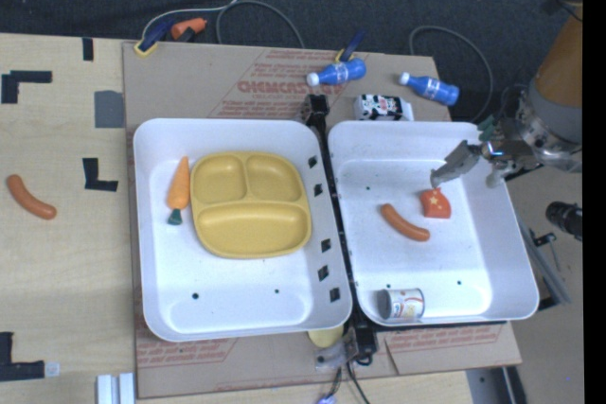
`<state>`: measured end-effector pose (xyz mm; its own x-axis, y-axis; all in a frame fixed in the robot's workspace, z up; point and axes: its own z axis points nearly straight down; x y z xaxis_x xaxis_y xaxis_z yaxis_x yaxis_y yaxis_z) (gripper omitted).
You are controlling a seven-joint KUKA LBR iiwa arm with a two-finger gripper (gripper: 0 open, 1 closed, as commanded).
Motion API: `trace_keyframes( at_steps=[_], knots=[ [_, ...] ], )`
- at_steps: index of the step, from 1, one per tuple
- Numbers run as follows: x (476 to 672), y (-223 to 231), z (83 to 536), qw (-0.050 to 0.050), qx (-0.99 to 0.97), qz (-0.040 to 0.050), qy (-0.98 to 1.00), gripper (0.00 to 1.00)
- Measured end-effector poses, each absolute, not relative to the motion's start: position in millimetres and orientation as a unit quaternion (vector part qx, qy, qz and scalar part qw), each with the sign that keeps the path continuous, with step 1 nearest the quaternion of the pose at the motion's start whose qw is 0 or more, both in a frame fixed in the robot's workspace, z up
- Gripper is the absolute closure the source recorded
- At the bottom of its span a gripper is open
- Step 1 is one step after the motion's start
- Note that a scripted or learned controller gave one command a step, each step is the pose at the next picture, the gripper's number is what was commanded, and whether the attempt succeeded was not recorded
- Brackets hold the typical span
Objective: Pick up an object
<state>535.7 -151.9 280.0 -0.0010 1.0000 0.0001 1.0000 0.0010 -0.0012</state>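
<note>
Claw at the upper right of the right bin, hanging over the bin floor. One grey finger slants down-left toward the contents; the other shows nearer the wrist, a clear gap between them. Reads as spread apart, nothing in its grip.

Just below the finger tip: small red piece, looks like a toy strawberry, lying on the bin floor. Nearest candidate for the pick. Beside it, to the left and slightly lower, a toy sausage, lying on a diagonal, apart from the red piece.

Handling, as a guess: both look like light, hard plastic play food, smooth skinned, apt to skid on the white floor. Red piece is best pinched across its widest part; sausage across its middle, fingers square to its length.

Further out: small can on its side at the near wall. Left bin holds a yellow divided tray and a toy carrot beside it.
</note>
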Motion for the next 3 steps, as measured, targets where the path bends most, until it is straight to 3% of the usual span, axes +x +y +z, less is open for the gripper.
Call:
trace_keyframes(
  at_steps=[1, 2, 3],
  knots=[
    [621.3, -191.2, 182.2, -0.005, -0.706, -0.0015, -0.708, 0.00],
    [604.0, -224.1, 81.6, -0.001, -0.707, 0.0004, -0.707, 0.00],
    [606.3, -224.4, 97.7, -0.005, -0.707, -0.0004, -0.707, 1.00]
  ],
)
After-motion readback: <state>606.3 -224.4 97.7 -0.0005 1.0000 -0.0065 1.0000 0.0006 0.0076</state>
